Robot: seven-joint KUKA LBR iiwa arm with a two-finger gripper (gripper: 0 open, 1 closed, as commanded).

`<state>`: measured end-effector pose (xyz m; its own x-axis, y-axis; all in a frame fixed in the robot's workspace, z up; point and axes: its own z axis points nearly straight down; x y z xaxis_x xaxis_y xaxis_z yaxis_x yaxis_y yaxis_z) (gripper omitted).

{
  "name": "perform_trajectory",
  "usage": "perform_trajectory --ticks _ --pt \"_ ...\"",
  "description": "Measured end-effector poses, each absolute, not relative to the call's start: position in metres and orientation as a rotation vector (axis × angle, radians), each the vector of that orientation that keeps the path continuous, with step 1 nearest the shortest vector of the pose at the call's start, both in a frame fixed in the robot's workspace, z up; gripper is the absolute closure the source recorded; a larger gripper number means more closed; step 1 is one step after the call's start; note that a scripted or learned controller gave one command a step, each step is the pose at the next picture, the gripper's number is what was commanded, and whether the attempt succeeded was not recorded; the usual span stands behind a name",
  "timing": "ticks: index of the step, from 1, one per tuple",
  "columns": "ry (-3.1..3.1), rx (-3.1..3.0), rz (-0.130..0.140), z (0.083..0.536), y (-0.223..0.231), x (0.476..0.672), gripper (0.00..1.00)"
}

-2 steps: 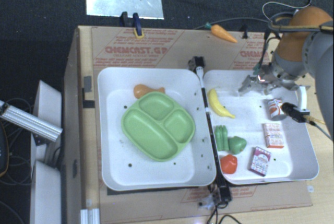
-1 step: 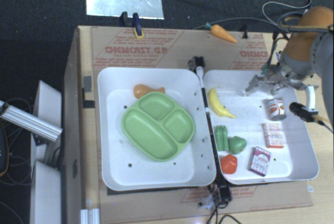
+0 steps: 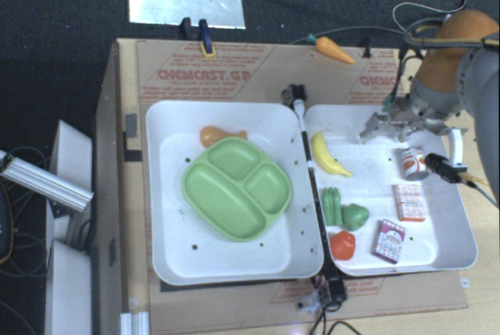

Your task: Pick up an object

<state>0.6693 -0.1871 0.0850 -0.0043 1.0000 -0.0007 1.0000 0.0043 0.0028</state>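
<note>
Objects lay in the right bin (image 3: pixel 461 244): nearest, a maroon box (image 3: pixel 388 240) and tomato (image 3: pixel 342 245), then a pepper (image 3: pixel 344 210), carton (image 3: pixel 409 202), can (image 3: pixel 412 162) and banana (image 3: pixel 329 155). Farthest, the tool (image 3: pixel 384 125) hovered over bare floor, grasping nothing; its spread I could not tell. It should probably centre over one isolated item before descending.

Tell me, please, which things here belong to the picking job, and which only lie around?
Job:
end effector
banana
green pepper
tomato
can
small box
maroon box
green divided plate
orange item behind the plate

Lying about:
carrot on the bench outside the bins
blue clamp
</note>
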Motion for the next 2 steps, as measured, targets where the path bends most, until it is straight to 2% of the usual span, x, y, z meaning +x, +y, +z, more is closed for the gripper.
perform_trajectory --ticks 1,2 --pt "2.221 2.216 0.003 0.086 -0.201 0.669 0.0" --pt "2.226 2.215 0.004 0.085 -0.159 0.669 0.0"
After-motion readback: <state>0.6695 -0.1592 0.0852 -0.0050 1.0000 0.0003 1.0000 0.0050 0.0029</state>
